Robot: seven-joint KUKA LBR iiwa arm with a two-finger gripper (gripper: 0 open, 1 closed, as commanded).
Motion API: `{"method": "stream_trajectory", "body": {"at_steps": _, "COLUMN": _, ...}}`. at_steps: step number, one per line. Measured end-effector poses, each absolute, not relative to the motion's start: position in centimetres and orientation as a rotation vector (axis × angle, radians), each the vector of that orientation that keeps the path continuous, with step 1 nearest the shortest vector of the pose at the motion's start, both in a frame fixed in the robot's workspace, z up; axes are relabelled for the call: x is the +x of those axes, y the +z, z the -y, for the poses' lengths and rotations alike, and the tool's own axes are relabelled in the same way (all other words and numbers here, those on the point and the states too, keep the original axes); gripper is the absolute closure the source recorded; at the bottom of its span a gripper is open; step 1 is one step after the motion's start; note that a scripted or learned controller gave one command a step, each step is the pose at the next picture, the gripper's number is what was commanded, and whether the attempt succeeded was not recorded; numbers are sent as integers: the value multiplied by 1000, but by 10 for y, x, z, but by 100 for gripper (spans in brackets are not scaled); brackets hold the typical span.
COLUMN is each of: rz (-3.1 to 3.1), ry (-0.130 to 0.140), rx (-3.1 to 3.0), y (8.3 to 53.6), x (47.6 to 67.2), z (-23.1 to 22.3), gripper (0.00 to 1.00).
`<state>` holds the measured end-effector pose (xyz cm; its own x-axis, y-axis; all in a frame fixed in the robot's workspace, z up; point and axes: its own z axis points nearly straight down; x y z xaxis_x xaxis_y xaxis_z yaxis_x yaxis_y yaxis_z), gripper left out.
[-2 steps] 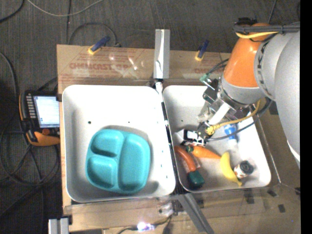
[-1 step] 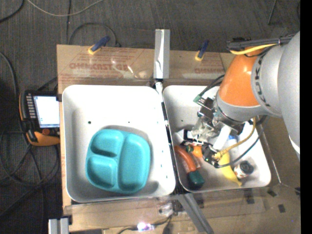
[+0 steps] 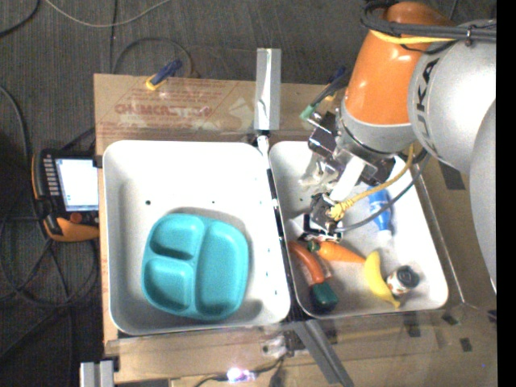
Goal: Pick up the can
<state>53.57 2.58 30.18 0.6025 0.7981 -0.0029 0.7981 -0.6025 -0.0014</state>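
The end effector (image 3: 322,220) hangs low in the right bin (image 3: 431,240), near that bin's left wall, below the orange band of the arm (image 3: 419,79). Whether its fingers are apart or together cannot be told, since the wrist hardware and a yellow cable (image 3: 363,196) crowd the tip. Nothing is visibly clamped there.

Just below the tip lies an orange carrot (image 3: 343,253), pointing right, and beside it a red-orange curved item (image 3: 308,262) with a dark teal piece (image 3: 324,295) at its lower end. To the right of the carrot lies a yellow banana (image 3: 376,276). The can (image 3: 402,279) rests just beside the banana, in the lower right corner of the right bin, its dark round end facing up; it lies apart from the end effector. A blue and white item (image 3: 380,216) sits partly under the arm, higher in the same bin.

The left bin (image 3: 121,168) holds a turquoise divided tray (image 3: 196,264). Both bins rest on the surface (image 3: 177,107), which is brown with red printing, and a blue clamp (image 3: 164,72) grips its far edge. At far left a handheld pendant (image 3: 68,188) with a lit screen lies on the floor.
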Motion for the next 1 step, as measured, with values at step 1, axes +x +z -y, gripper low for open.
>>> {"method": "stream_trajectory", "body": {"at_steps": 1, "rz": -1512, "ry": -9, "rx": 2751, "y": 281, "x": 595, "z": -1, "gripper": 100}}
